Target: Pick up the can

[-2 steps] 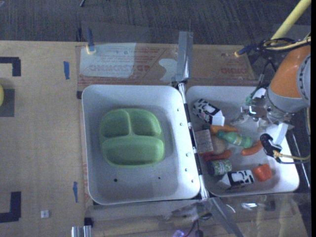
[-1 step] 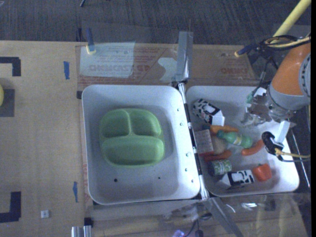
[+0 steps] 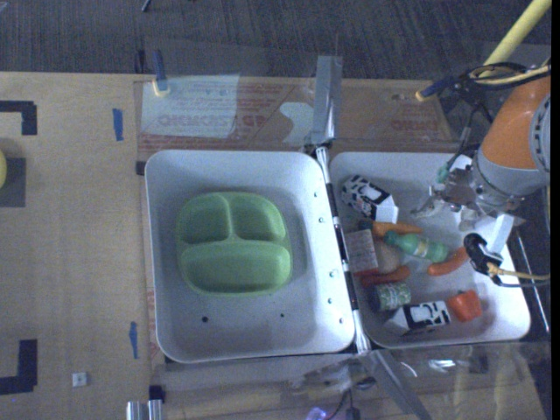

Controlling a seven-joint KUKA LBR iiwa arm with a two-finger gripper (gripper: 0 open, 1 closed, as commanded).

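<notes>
Can, a small dark cylinder with a mottled green label point(image 3: 393, 297), lies on its side in the right white bin point(image 3: 512, 326), down-left of the claw point(image 3: 448, 197) and well apart.
Likely light, rigid and smooth, prone to roll; grasp across its round middle. Cannot tell the claw's opening.

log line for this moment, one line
arm: over right bin, far side | tool: above bin, apart from can | can: lying in right bin near divider, not picked | left bin: green tray
</notes>
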